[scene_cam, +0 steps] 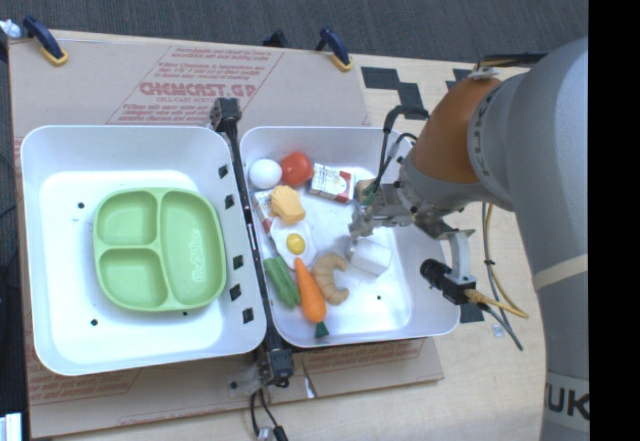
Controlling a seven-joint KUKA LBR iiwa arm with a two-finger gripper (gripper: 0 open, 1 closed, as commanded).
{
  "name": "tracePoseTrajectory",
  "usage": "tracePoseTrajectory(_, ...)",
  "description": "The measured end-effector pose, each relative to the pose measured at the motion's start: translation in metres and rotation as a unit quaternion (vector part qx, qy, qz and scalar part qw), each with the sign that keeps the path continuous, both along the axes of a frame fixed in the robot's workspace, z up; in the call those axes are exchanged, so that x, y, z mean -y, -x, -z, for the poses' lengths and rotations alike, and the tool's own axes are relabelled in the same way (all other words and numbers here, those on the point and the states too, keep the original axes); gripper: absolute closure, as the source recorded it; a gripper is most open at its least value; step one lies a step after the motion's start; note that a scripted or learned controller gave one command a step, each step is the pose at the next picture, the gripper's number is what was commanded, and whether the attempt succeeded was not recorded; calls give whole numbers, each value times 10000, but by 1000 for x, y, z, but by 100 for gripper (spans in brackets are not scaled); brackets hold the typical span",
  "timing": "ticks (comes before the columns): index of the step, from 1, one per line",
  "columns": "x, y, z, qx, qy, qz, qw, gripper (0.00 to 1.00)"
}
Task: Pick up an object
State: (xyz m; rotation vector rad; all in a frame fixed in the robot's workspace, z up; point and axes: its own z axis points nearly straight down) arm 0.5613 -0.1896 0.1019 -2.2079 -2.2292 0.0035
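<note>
right now the gripper [362,227] is low inside the right bin [425,314], just above a white block [370,257]; can't tell how wide it's open or if it grips anything. beside it: croissant [331,278], carrot [311,296], fried egg [295,244], tomato [296,168], white egg [265,173]. green divided plate [160,249] sits in left bin [40,329].

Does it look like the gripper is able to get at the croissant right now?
Probably yes. The croissant lies uncovered in the right bin, with the gripper just above it; the carrot touches one side.
</note>
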Motion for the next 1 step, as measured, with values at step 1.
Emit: tracePoseTrajectory(1,22,17,-39,21,6,29,10000,100)
